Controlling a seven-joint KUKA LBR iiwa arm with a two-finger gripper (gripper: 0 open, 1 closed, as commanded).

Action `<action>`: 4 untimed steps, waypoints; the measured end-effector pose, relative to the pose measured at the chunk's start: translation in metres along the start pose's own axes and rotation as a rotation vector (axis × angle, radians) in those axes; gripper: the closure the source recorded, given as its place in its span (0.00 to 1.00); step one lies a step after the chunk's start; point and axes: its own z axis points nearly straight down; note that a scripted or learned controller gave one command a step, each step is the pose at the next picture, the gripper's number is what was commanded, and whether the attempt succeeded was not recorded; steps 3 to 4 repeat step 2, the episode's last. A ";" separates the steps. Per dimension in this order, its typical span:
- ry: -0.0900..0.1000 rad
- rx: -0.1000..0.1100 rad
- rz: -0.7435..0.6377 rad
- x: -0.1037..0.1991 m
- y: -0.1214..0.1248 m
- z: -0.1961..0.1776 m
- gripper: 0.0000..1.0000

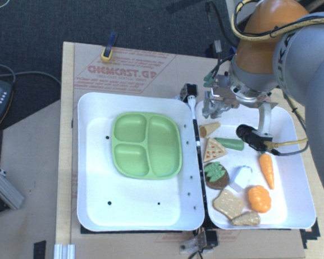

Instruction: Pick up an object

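My gripper point(214, 109) hangs open over the back left corner of the right bin point(292, 182), with nothing between its fingers. Just below it lies a tan wedge point(209, 128). Near that are a green cucumber piece point(229, 143) and a pizza slice point(213, 151). Further forward lie a brown cookie with green topping point(216, 175), a small white object point(242, 174), a carrot point(267, 170), an orange point(258, 198) and two crackers point(229, 203), point(247, 219).
The left bin point(89, 187) holds a green divided plate point(147, 145). The ridge between the two bins point(198, 157) runs just left of the gripper. A yellow and blue clamp point(107, 50) sits at the back of the bench.
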 end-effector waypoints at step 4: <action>-0.002 -0.005 0.002 -0.007 0.005 -0.004 1.00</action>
